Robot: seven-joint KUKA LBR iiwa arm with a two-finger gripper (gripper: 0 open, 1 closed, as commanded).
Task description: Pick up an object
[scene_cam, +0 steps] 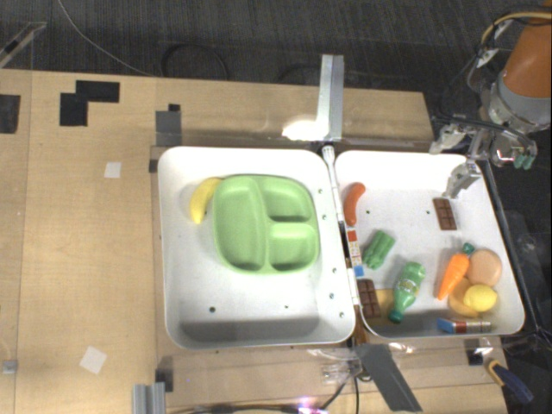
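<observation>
The right bin (414, 169) holds several toy foods: a red sausage (354, 203), a green pickle (378, 249), a green bottle (407, 290), a brown chocolate bar (445, 214), a carrot (453, 272), a peach-coloured ball (485, 266) and a yellow lemon (479, 298). My gripper (461, 179) hangs over that bin's far right corner, just above and to the right of the chocolate bar, with nothing seen in it. The arm's orange band (528, 63) is at the top right.
The left bin (181, 300) carries a green divided plate (263, 222) with a banana (203, 198) at its left edge. A second chocolate bar (367, 297) and a blue-red marker (461, 325) lie along the right bin's near side. A metal post (332, 102) stands behind the bins.
</observation>
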